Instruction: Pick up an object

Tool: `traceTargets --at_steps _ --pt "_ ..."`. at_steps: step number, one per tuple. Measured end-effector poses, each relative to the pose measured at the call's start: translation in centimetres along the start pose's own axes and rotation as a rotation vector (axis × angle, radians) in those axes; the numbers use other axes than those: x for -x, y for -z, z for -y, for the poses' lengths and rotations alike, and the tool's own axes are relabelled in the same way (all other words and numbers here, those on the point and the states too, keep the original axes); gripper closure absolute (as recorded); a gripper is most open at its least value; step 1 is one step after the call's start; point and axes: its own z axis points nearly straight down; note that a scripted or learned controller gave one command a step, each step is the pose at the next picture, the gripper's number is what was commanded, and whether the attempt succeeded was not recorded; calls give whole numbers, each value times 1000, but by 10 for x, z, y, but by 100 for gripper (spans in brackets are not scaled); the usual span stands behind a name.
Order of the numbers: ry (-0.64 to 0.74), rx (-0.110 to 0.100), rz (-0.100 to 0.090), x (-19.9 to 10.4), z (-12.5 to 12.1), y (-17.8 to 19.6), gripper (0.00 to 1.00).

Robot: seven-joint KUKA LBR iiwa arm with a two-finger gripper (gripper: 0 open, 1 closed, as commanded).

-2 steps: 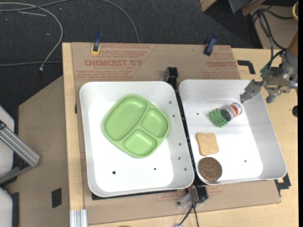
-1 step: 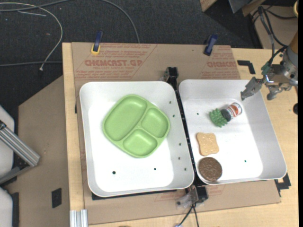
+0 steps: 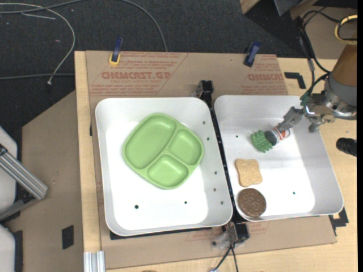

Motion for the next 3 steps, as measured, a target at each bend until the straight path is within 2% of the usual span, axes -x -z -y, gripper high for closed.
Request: traceTargets --at_steps 2,3 --pt "0 4 0 -2 5 -94 0" --pt "1 15 1 -2 2 -78 100"
